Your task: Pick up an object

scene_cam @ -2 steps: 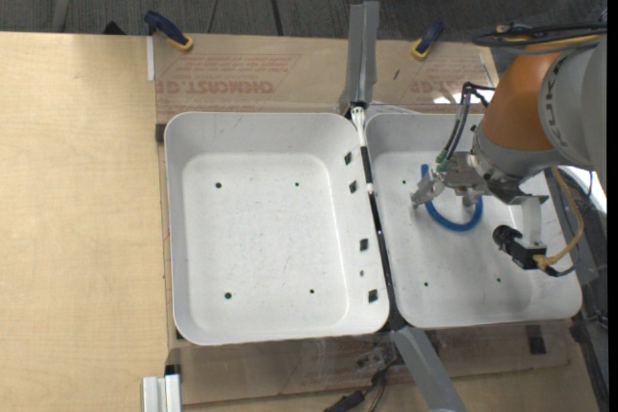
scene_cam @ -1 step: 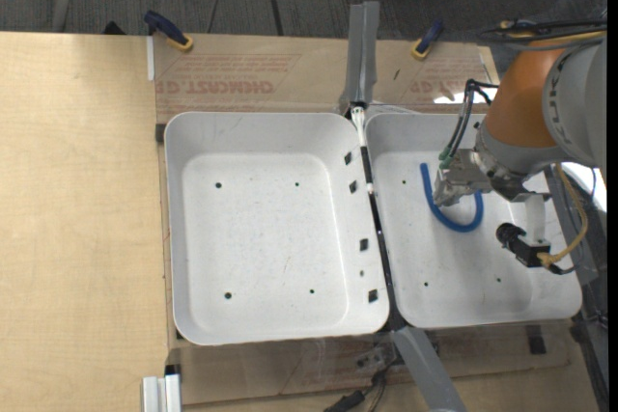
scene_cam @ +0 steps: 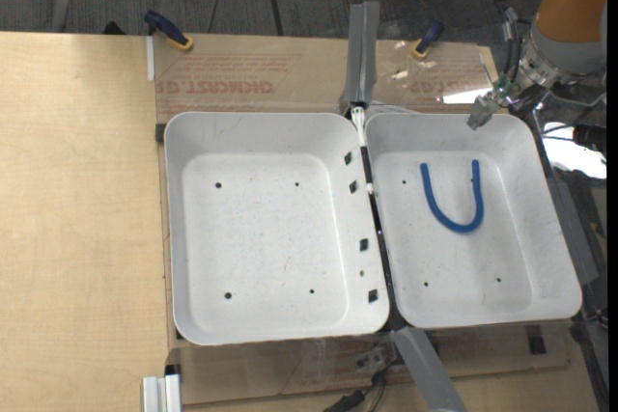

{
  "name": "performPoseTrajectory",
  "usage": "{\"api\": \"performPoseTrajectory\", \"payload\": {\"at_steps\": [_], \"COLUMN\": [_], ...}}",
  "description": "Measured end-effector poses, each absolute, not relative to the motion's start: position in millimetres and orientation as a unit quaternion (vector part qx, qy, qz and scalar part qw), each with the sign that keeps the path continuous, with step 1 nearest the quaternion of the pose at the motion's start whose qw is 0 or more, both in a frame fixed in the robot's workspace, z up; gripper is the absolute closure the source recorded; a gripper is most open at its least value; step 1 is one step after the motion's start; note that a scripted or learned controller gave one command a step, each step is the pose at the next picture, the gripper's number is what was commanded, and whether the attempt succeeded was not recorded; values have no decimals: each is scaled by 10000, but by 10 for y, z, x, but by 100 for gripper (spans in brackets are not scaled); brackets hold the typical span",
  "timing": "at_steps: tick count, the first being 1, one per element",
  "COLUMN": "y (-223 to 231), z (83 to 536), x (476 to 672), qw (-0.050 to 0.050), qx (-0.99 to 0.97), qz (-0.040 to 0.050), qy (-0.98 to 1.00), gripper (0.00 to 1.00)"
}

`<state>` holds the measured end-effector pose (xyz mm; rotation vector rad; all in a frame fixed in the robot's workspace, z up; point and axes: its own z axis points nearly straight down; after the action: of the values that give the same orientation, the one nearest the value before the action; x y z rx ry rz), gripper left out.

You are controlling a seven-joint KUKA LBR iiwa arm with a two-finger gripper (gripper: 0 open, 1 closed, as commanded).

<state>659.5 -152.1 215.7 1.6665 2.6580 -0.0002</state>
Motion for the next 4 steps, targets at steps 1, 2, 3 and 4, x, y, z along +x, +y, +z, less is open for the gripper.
{"api": "performPoseTrajectory", "payload": {"at_steps": [1, 2, 3, 4], "y": [-1519, -1609, -1065, -975], "z": [2153, 941, 920, 921], "x": [6594, 6174, 5793, 6396], "qw": [18, 30, 2, 14], "qx": [5310, 5344, 3664, 3678], "qz": [-2, 2, 2, 3], "qy": [8474, 8453, 9304, 9299], "gripper": [0, 0, 0, 0]}}
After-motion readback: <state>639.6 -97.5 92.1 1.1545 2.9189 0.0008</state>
